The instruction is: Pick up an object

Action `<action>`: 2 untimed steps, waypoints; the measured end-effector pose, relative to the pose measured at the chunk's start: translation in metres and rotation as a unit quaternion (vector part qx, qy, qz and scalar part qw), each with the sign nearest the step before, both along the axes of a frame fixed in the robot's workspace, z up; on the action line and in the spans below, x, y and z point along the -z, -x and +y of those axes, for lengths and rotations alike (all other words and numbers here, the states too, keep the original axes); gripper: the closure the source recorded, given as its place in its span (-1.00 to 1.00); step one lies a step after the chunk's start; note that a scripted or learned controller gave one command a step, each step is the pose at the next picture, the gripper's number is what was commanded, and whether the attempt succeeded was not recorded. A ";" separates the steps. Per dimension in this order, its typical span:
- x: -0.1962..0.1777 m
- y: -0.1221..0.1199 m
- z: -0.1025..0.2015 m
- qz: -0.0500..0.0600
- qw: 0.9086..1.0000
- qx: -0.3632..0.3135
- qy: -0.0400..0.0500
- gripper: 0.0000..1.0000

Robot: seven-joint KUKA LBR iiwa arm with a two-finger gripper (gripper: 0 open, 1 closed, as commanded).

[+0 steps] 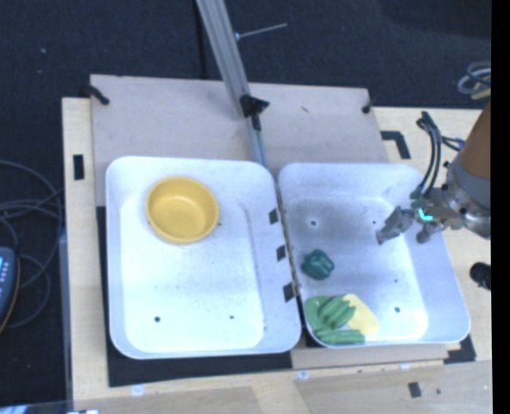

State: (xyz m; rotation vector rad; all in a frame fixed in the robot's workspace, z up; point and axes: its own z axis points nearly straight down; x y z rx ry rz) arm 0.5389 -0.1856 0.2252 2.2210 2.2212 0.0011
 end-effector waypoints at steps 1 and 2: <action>0.000 0.000 0.000 0.000 1.000 0.000 0.000 -1.00; 0.044 -0.004 -0.004 0.002 1.000 0.000 0.000 -1.00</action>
